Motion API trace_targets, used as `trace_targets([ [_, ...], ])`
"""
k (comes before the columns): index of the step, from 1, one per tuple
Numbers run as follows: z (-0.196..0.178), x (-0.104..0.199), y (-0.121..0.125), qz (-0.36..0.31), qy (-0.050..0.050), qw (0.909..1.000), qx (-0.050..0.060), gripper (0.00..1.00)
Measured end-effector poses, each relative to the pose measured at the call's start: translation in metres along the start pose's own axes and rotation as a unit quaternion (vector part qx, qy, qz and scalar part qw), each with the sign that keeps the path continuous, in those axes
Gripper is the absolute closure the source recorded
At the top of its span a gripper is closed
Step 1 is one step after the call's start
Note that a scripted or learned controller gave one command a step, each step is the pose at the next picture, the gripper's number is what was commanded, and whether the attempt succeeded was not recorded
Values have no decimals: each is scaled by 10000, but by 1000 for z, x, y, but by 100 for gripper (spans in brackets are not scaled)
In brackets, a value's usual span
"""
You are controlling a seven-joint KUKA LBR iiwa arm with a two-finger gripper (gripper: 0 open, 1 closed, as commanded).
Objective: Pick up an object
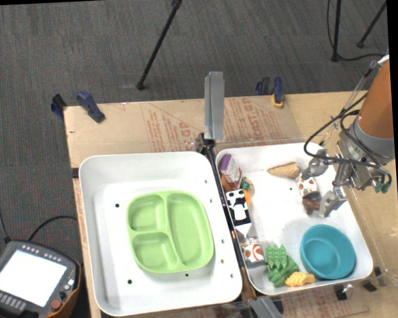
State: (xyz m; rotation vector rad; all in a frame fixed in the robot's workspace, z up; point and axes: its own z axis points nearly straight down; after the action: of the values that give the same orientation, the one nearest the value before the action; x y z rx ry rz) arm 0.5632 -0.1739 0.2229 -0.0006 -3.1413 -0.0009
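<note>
My gripper [321, 199] hangs low over the right side of the right bin [362, 236], just above the teal bowl [328, 250]. A small white-and-orange item [307, 185] with a brown piece [311, 204] below it sits right against the gripper's left side. I cannot make out whether it is being gripped. Also in this bin are a tan bread piece [284, 170], a purple packet [228, 168], a black-and-white block [238, 205], a small orange-and-white can [252, 250], green pea pods [278, 262] and a yellow corn piece [300, 278].
The left bin [100, 188] holds a green divided plate [170, 231]. A grey upright post [214, 107] stands behind the seam between the bins. A teach pendant [32, 283] lies on the floor at lower left. Blue clamps [89, 105] grip the bench's back edge.
</note>
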Motion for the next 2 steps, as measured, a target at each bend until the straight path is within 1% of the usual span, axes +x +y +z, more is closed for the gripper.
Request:
trace_targets([
  [1,136,-72,-32,-612,-8,9981,-7,0],
  [2,132,-15,-25,-239,-57,9997,-5,0],
])
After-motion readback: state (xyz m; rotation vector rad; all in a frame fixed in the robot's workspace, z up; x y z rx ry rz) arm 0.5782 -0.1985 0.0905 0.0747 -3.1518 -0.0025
